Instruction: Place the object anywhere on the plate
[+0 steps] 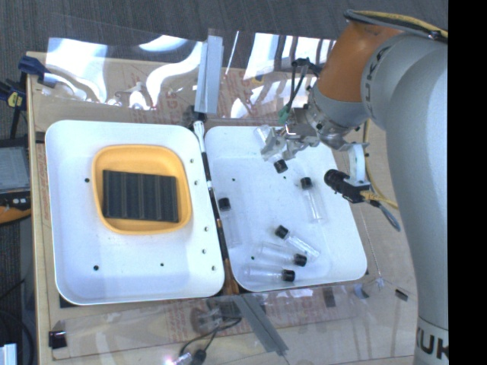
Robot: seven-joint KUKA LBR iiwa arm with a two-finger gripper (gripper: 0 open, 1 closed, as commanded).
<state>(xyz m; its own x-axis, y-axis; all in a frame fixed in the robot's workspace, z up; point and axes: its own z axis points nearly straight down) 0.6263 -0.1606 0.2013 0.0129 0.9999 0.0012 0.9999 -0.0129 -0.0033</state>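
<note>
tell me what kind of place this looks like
Probably a robotics lab test bench: a grey KUKA arm reaches over two white bins, the right one scattered with clear black-capped vials, the left holding a yellow plate.

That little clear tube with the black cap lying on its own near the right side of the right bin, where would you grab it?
Probably across the middle of the clear tube, coming straight down from above. It lies flat on the right bin's floor, pointing roughly away from the camera, black cap at the far end, so fingers closing from its two long sides would meet its narrow width. Nothing lies close beside it.
</note>
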